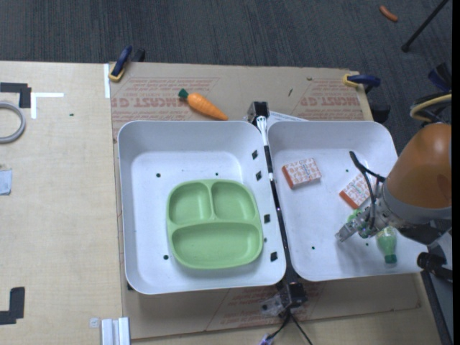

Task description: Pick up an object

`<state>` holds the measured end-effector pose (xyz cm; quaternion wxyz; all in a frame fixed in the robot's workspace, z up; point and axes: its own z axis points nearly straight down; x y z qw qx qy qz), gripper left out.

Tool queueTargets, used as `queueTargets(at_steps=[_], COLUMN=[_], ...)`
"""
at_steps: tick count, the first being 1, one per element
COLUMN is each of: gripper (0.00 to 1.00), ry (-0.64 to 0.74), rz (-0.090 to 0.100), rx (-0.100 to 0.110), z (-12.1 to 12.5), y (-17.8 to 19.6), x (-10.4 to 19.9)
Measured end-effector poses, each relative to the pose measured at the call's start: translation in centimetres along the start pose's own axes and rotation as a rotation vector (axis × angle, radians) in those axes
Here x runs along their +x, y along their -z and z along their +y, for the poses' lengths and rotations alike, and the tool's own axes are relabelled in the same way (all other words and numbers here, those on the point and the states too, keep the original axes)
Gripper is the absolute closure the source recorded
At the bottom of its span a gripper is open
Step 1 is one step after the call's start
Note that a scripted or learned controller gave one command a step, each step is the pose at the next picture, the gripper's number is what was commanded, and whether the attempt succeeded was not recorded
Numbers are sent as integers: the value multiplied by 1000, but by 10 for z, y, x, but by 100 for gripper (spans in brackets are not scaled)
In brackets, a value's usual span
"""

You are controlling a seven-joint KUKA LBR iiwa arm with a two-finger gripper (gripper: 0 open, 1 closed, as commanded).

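Observation:
My gripper hangs low in the right bin, near its right side, under the orange band of the arm. A small green bottle lies just right of and below the fingertips, beside them, not between them. A red and white card packet lies in the upper middle of the right bin. A second red and white packet sits just above the gripper, partly hidden by a black cable. A green divided plate rests in the left bin.
A toy carrot lies on the cardboard behind the bins. Blue clamps hold the cardboard at the back corners. The rim between the two bins runs down the middle. A small orange item lies on the dark floor.

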<state>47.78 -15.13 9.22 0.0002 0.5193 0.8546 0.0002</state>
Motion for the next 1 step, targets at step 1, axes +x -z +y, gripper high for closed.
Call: queueTargets(at_steps=[1], gripper=[100], ry=[-99], rz=[-2], rx=[-2], z=[46], y=[141], x=[61])
